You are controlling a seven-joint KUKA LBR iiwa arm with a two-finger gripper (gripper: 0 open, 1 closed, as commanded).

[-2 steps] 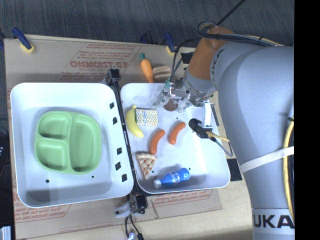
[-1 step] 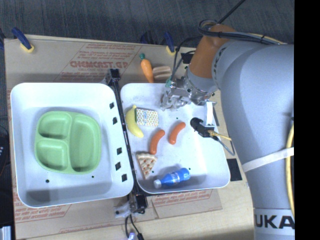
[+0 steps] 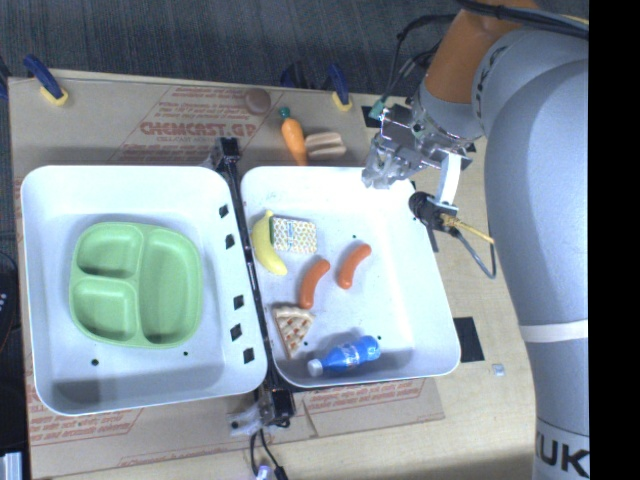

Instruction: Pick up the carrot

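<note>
Here, the right bin (image 3: 425, 298) is taken as the landmark. The carrot (image 3: 292, 138) is found outside it, on the cardboard just beyond its far rim near the far-left corner, lying with its green tip pointed away from the bin. A hot dog bun (image 3: 325, 145) is seen just beside the carrot, also beyond the far rim. The gripper (image 3: 383, 173) is held over the bin's far rim, toward its far-right corner, well apart from the carrot; whether its fingers are spread or closed cannot be told, and nothing is seen between them. Inside the bin, a banana (image 3: 266, 245) is laid along the left wall, with a patterned sponge (image 3: 293, 235) touching it. Two sausages (image 3: 313, 282) (image 3: 352, 264) are placed near the bin's middle, apart from each other. A waffle slice (image 3: 292, 328) and a blue bottle (image 3: 345, 356) are set near the front wall. Beyond the bin's left wall, a green divided plate (image 3: 138, 283) is held in the left bin (image 3: 45, 198).
</note>
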